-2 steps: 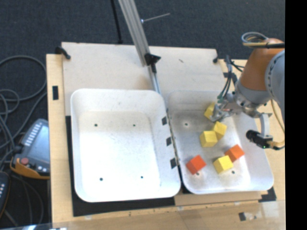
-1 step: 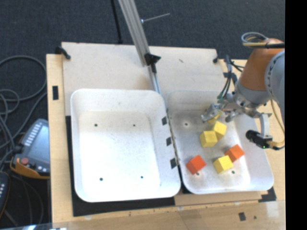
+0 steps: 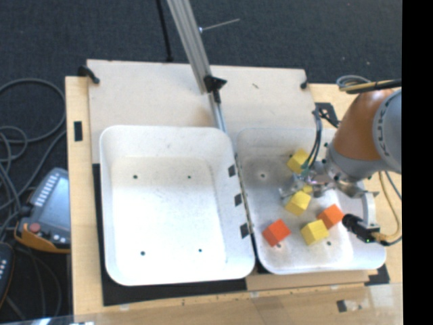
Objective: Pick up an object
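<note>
My gripper (image 3: 300, 187) hangs low inside the right bin (image 3: 265, 156), reaching in from the right under the grey and orange arm (image 3: 362, 137). It sits between two yellow blocks, one (image 3: 297, 161) just behind it and one (image 3: 298, 204) right under its tip. I cannot tell whether it touches the nearer block. A third yellow block (image 3: 314, 232) lies near the bin's front. An orange block (image 3: 331, 216) rests beside that one, and another orange block (image 3: 276, 232) lies to the front left.
The left bin (image 3: 169, 202) stands beside the right one. A slanted metal pole (image 3: 193, 42) rises from behind the bins. Cables and a pendant (image 3: 44, 208) lie off the bench at the left.
</note>
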Controlling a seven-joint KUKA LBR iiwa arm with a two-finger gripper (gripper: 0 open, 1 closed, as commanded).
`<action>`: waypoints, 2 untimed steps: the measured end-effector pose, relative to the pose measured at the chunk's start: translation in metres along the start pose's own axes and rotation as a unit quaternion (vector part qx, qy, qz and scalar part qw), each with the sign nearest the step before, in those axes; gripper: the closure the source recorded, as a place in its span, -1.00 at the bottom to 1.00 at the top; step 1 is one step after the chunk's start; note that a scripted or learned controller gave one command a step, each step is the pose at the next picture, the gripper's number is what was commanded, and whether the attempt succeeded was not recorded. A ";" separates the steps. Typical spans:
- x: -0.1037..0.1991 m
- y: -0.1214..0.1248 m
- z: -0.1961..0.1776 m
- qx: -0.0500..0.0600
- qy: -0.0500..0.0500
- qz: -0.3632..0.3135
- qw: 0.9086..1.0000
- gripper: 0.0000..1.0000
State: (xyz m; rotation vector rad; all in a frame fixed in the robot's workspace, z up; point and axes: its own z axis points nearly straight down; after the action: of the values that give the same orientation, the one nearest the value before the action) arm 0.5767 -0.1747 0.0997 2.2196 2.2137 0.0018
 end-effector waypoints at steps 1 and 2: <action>-0.001 0.002 -0.011 -0.003 0.000 0.004 1.000 1.00; 0.074 -0.030 -0.057 0.002 0.004 -0.005 1.000 1.00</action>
State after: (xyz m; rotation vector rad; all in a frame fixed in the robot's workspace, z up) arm 0.5465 -0.1004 0.1565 2.2133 2.2301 0.0062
